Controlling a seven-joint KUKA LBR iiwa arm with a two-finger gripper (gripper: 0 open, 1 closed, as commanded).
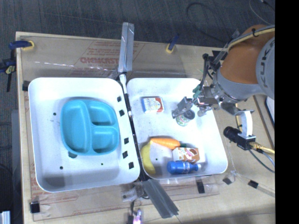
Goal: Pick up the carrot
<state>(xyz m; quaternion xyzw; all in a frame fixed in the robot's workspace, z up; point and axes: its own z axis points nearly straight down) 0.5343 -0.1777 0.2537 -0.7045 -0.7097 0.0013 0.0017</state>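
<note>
Gripper hovers over right bin upper area; finger state: cannot tell. Carrot lies well apart, nearer front, touching banana, just beside carton.

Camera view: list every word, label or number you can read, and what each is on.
Red print on the bench behind the bins: blurred, seen upside down, not readable.
Small carton: red and white label, too blurred to read.
Juice box beside the carrot: print too small to read.
Blue bottle: no legible label.
Arm: dark lettering at the frame's edge, cut off, not readable.
</note>
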